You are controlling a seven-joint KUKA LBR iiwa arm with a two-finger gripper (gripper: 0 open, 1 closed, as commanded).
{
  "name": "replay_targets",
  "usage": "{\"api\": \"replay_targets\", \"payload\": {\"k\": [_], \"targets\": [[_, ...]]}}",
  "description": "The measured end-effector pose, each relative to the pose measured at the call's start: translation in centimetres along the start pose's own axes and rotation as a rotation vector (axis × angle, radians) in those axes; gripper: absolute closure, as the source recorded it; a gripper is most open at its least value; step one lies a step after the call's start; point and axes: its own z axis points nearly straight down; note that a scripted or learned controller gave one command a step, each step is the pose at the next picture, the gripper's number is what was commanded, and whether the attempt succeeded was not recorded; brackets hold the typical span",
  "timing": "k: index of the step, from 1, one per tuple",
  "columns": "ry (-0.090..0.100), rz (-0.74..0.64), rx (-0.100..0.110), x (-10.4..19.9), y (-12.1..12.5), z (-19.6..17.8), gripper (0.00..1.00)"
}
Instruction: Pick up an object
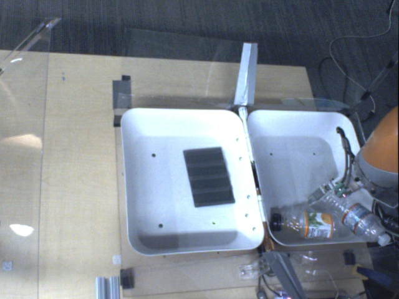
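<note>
In the right-hand shallow white bin (293, 142), one clear plastic bottle with a black cap and an orange-green label (305, 223) lies on its side against the near wall. The gripper (336, 189) hangs just above and right of it, beside a second clear bottle (358, 218); whether it is open or closed cannot be told. One dark ribbed rectangular pad (209, 176) lies in the left white bin (143, 167).

1. A dark ribbed pad (209, 176) lies flat in the left bin (140, 185).
2. Two clear plastic bottles (308, 224) (358, 218) lie in the right bin's (293, 136) near right corner.
3. The arm's tool (336, 189) sits just above them.
</note>
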Motion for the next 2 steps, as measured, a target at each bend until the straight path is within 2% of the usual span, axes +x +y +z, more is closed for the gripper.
{"api": "replay_targets", "payload": {"k": [1, 2], "targets": [[-0.002, -0.002, -0.005, 0.0, 0.3, -1.1, 1.00], [0.006, 0.090, 0.007, 2.5, 8.7, -7.1, 1.00]]}}
